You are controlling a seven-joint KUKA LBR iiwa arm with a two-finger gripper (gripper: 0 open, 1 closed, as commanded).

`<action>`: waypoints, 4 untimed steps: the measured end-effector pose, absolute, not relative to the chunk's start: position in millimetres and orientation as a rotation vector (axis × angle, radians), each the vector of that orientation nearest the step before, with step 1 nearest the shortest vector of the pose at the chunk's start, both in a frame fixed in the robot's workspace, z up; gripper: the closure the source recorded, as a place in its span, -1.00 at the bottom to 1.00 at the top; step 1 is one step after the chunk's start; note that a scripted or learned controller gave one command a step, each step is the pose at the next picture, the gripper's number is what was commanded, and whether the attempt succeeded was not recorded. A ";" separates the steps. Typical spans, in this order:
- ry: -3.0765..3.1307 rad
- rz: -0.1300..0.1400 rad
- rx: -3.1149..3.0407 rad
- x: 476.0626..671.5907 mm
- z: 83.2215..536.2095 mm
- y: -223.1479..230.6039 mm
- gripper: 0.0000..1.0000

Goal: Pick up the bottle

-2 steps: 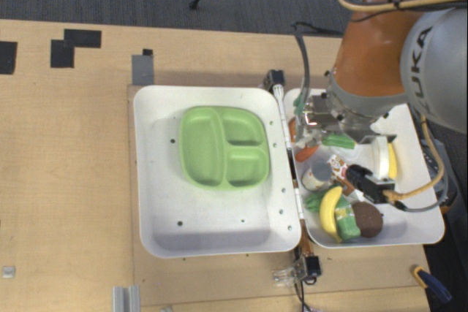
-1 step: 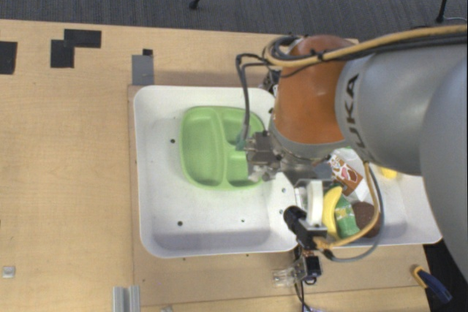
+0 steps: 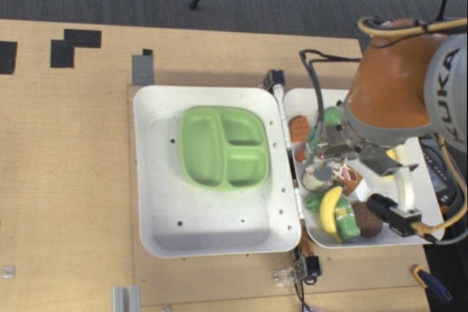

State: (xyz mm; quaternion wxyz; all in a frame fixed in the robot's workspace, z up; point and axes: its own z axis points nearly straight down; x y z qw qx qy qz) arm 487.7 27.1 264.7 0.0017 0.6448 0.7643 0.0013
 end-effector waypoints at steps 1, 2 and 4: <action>2.314 0.001 2.126 488.9 223.1 107.7 1.00; 2.472 0.002 1.938 486.9 231.7 144.6 1.00; 1.971 0.000 2.447 486.5 216.5 234.7 1.00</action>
